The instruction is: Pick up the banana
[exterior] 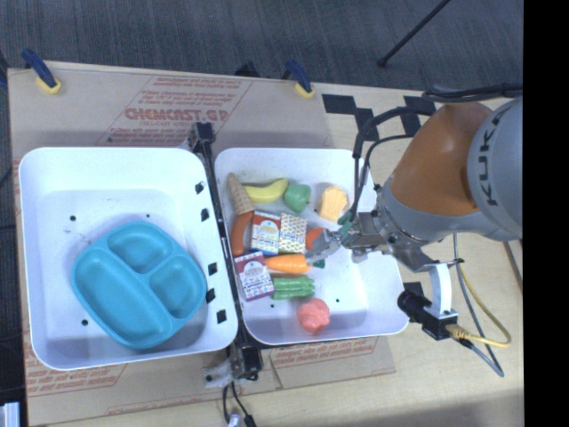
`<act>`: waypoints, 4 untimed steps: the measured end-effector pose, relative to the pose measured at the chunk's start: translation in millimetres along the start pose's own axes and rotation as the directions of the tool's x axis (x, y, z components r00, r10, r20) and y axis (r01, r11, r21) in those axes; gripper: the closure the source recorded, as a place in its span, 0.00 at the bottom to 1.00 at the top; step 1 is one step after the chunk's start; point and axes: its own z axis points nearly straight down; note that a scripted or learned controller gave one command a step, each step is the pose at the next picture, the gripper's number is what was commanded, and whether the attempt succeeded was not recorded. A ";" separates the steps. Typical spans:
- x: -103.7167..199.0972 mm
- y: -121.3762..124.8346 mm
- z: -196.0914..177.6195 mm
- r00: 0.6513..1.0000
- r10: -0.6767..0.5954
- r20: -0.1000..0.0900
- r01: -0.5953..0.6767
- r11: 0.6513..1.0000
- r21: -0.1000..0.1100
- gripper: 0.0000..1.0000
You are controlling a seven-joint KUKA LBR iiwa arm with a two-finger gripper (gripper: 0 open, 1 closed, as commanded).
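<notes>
A yellow banana (266, 190) lies near the back of the right bin (373, 318), between a tan cone-shaped piece (238, 195) and a green pepper (298, 197). My gripper (327, 243) hangs low inside the right bin, right of the orange carrot (286, 262) and in front of the banana, apart from it. Its tip is over the toy pile beside the small cartons (277, 233). The orange band and grey wrist cover the bin's right wall.
The left bin (36, 238) holds a blue divided plate (138, 283). The right bin also holds a yellow-orange piece (332, 203), a green vegetable (293, 286), a pink fruit (312, 315) and a small box (255, 277). Cables trail right of the arm.
</notes>
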 end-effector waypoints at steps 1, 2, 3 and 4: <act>63.6 71.0 31.6 0.988 0.156 0.001 -0.156 0.988 0.000 0.00; 80.2 130.4 -32.8 0.990 0.144 0.001 -0.144 0.990 -0.003 0.00; 72.0 158.1 31.3 0.998 0.058 0.001 -0.058 0.998 0.001 0.00; 18.0 160.0 128.5 0.993 -0.115 0.002 0.115 0.993 0.000 0.00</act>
